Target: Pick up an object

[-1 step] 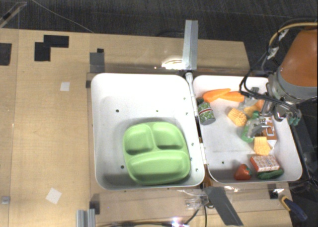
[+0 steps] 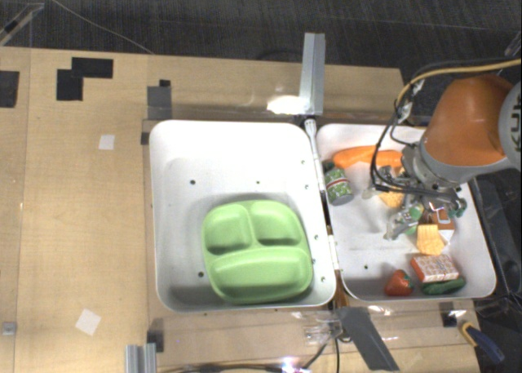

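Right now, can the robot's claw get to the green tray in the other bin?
Probably yes. The green divided tray lies by itself in the left bin with nothing over it. The claw is in the right bin, so the arm must cross the low wall between the bins.

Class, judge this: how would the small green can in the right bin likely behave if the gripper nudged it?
The green can looks cylindrical and seems to lie tilted, so it may roll. It sits near the right bin's left wall, which would probably stop it.

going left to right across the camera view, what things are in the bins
green divided tray in the left bin → small green can → red strawberry-like toy → yellow block; the last three lie in the right bin.
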Robot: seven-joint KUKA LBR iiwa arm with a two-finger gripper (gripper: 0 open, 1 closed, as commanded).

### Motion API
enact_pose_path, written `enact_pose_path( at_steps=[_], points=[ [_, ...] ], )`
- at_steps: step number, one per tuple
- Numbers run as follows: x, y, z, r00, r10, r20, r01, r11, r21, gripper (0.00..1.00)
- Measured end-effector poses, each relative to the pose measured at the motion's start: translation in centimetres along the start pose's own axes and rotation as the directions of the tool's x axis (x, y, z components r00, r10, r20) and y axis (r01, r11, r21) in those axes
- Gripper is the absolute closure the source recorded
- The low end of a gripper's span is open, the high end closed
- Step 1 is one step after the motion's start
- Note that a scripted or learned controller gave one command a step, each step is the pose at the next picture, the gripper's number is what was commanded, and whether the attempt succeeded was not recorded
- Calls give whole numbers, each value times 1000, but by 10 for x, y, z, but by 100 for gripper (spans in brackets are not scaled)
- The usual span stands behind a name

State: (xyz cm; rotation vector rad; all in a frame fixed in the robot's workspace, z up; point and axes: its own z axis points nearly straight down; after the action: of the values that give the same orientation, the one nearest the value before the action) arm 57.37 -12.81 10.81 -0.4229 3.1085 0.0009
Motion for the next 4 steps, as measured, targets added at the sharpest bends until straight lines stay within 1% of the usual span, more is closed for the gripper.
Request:
enact_pose_path(
  at_steps=[1, 2, 3, 4],
  points=[
    [5, 32, 7, 999, -50, 5, 50, 999, 10, 0],
    [-46, 20, 18, 994, -108, 8, 108, 994, 17, 0],
    [-1, 8, 17, 1000, -4, 11, 4, 1000, 6, 0],
    [-78, -13, 20, 999, 9, -34, -10, 1000, -10, 0]
  ],
)
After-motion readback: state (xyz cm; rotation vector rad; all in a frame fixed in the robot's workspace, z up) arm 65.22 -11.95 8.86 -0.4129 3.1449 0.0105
